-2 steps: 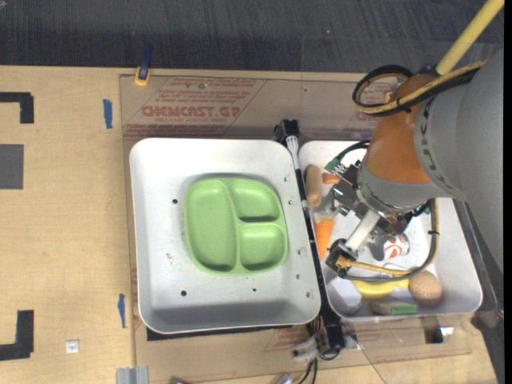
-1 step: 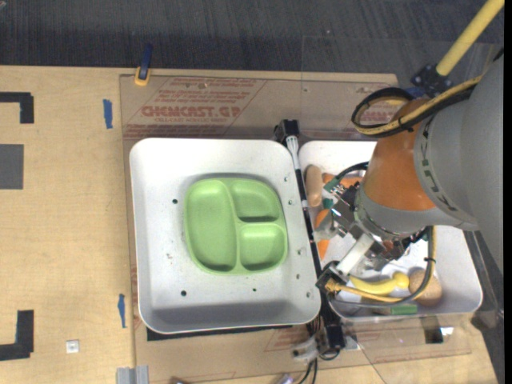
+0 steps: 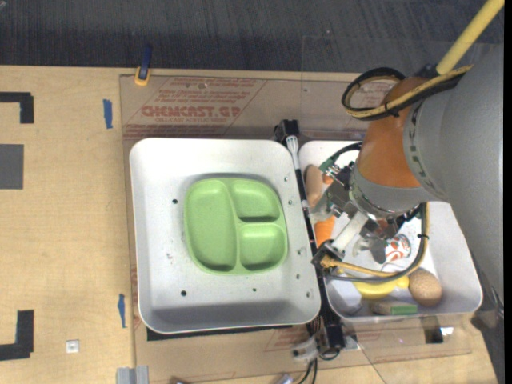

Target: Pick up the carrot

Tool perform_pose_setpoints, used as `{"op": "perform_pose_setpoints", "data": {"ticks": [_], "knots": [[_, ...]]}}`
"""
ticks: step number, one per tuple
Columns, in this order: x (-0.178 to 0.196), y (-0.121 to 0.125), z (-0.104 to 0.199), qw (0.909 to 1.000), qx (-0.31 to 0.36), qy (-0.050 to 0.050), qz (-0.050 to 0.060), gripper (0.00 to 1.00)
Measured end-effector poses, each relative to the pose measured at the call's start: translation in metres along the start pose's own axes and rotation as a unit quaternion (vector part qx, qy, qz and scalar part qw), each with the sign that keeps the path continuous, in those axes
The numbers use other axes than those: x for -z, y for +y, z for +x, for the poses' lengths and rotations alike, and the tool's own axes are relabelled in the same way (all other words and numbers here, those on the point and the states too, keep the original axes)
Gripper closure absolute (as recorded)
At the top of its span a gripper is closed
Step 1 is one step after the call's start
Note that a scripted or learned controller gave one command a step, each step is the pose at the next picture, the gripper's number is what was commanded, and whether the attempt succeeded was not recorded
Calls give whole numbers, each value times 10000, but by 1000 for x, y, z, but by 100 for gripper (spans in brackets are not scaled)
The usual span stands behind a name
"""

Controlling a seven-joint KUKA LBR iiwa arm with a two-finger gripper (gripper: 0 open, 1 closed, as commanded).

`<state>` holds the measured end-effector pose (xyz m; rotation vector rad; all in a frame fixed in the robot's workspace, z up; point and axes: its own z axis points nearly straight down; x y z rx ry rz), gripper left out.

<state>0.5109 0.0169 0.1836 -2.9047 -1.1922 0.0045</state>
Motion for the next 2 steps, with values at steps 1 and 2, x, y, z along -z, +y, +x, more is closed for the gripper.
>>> {"op": "perform_pose_setpoints", "data": {"ticks": [1,2], "knots": [[0,0,0,10000,-5,2,1,0],[0,-21,-25,9956,-935,-10,40,0]]}}
